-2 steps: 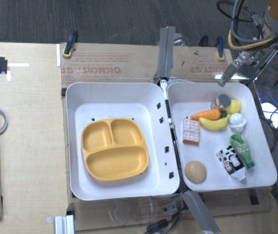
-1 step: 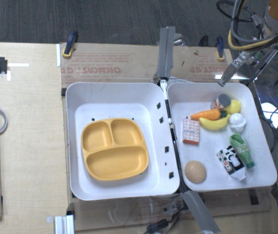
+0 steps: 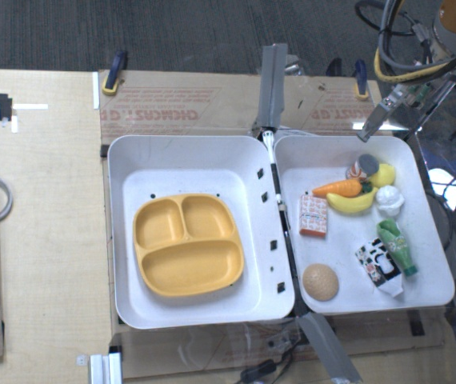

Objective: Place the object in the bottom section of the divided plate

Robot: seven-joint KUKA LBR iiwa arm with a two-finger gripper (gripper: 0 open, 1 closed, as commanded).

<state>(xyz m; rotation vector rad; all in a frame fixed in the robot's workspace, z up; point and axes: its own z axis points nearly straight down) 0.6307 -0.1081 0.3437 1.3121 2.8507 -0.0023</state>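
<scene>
Nothing sits on the divided plate (image 3: 188, 245) yet, so I judge I'm still before the pick: the gripper (image 3: 370, 129) hovers beyond the right bin (image 3: 436, 238), jaws unreadable, and must descend onto one object there.

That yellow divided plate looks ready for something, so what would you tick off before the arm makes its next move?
1. Bottom section of the divided plate free of clutter: ok.
2. Plate lying flat in the left bin: ok.
3. Objects to pick from, such as the banana, carrot and small carton, lying in the right bin: ok.
4. Which object is meant: cannot tell.
5. Gripper above the right bin's far edge, holding something: cannot tell.
</scene>
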